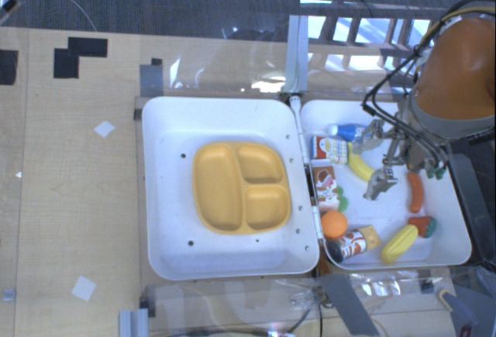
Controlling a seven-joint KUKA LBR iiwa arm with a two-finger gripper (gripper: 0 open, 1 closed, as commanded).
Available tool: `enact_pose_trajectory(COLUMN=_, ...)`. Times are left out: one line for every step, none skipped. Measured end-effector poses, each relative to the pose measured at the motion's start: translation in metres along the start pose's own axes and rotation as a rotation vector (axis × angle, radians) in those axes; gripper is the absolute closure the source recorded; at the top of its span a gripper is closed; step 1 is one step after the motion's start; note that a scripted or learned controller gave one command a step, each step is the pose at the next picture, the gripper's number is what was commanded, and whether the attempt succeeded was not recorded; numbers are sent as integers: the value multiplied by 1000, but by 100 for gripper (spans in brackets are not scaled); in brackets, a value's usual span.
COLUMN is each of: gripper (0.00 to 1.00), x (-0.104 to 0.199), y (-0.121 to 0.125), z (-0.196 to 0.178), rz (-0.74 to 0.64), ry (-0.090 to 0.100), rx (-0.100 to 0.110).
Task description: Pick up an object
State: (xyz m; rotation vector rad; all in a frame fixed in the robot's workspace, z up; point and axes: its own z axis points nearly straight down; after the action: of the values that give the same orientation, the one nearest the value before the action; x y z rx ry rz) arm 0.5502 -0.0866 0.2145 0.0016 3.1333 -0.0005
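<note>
The jaws (381,182) hang over the middle of the right bin (463,246), fingers slightly apart and nothing between them. Just beside them, toward the left bin, lies a yellow banana (359,167); on the other side, a red sausage (416,191). Toward the bin's far edge sit a blue bottle (347,131) and a small carton (330,149). Along the near edge: an orange (334,225), a can (354,243), a corn cob (398,242), and a strawberry (425,226). Over in the left bin (167,173), a yellow divided tray (241,187) rests at the centre. The worktop (70,196) stretches off to the left.
</note>
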Motion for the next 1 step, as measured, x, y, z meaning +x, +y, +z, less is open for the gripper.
enact_pose_trajectory(gripper=0, x=25, y=-11, z=120, rz=239, ry=0, rx=1)
